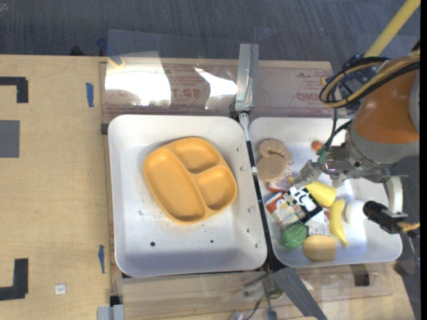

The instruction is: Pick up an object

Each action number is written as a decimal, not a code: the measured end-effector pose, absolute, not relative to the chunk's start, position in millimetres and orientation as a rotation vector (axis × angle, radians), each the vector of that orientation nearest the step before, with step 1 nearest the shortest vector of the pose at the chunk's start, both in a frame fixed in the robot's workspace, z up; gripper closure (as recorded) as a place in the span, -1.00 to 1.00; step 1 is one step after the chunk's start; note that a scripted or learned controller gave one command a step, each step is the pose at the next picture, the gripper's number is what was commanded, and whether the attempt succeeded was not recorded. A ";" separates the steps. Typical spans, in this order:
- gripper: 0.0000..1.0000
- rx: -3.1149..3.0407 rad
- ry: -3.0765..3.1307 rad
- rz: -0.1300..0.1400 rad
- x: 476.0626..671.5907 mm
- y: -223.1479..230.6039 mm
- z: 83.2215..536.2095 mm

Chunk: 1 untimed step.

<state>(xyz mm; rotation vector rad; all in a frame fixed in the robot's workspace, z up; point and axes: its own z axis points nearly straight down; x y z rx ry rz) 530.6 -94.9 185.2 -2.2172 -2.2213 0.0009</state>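
Nearest the camera, at the right bin's (383, 249) front edge, sits one tan potato-like piece (320, 247) beside one green vegetable (293, 235). Whether the gripper (327, 162) is spread or closed cannot be told; it hangs over this bin. Just beside it lie two yellow bananas (338, 220), one printed packet (291, 205) and one tan round disc (273, 159). One orange divided plate (190, 179) lies alone in the left bin (127, 235).
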 end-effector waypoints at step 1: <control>-1.00 -1.694 -2.659 -0.016 520.2 -99.7 93.2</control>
